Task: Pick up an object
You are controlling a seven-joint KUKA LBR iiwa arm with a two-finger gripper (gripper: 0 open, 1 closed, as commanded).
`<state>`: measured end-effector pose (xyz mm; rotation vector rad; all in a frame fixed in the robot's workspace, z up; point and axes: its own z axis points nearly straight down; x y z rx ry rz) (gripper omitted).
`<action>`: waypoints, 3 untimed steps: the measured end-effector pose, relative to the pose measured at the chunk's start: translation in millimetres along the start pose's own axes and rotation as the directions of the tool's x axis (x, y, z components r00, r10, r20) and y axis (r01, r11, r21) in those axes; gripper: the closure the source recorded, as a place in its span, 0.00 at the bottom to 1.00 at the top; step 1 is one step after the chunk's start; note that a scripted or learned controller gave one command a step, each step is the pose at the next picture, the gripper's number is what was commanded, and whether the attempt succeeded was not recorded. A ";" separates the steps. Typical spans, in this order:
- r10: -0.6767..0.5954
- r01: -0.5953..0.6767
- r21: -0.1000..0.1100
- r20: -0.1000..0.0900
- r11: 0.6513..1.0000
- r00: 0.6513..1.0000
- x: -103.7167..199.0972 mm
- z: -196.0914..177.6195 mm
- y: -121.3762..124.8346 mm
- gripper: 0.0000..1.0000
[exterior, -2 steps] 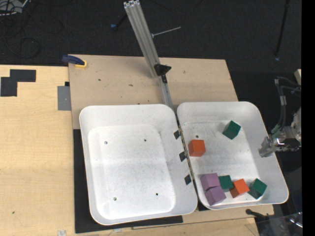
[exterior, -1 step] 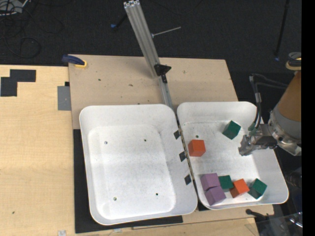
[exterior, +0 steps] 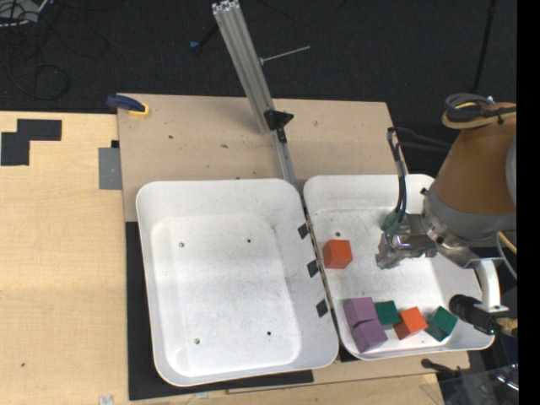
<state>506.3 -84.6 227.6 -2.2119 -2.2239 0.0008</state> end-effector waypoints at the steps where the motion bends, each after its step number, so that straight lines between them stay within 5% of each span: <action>1: 0.000 0.000 0.001 0.000 1.000 1.000 60.4 4.0 -3.0 1.00; 3: 0.002 -0.002 0.000 0.002 1.000 1.000 163.4 2.0 -0.2 1.00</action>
